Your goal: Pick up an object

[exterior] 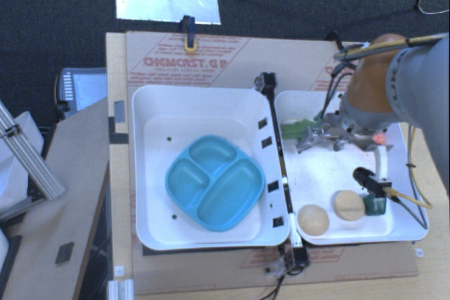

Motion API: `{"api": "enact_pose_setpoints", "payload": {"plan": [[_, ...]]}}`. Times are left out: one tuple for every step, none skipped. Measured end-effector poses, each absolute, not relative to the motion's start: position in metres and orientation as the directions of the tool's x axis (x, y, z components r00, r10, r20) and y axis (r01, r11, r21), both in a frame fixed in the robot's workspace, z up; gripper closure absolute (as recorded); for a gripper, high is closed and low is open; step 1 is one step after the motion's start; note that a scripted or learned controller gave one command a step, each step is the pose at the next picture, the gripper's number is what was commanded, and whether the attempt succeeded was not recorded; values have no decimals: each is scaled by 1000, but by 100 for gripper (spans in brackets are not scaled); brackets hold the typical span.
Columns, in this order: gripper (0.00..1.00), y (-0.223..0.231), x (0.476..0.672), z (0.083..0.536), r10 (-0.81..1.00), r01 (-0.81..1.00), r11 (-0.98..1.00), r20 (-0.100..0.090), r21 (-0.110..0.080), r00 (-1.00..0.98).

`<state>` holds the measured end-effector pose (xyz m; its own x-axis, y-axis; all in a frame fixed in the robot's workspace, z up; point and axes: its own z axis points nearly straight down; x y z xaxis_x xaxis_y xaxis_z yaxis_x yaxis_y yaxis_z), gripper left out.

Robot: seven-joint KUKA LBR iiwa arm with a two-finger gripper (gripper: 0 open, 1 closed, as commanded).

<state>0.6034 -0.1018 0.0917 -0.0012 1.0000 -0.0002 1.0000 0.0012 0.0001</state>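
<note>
Fingers: metal two-finger gripper (304,144) low beside the green soft object (298,128) (we cannot tell their spread);
Risk: we may nudge it aside

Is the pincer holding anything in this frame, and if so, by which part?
It cannot be told. The pincer sits low in the right bin, right beside a green object, but no grip on it is visible.
</note>
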Motion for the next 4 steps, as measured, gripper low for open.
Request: {"api": "enact_pose_setpoints", "payload": {"plan": [[100,-102,604,104,1000,1000,1,-1,3,-1],[100,-101,611,164,1000,1000,4,0,3,-4],[100,-109,611,211,1000,1000,2,-1,4,-2],[100,-109,612,237,1000,1000,4,0,3,-4]]}}
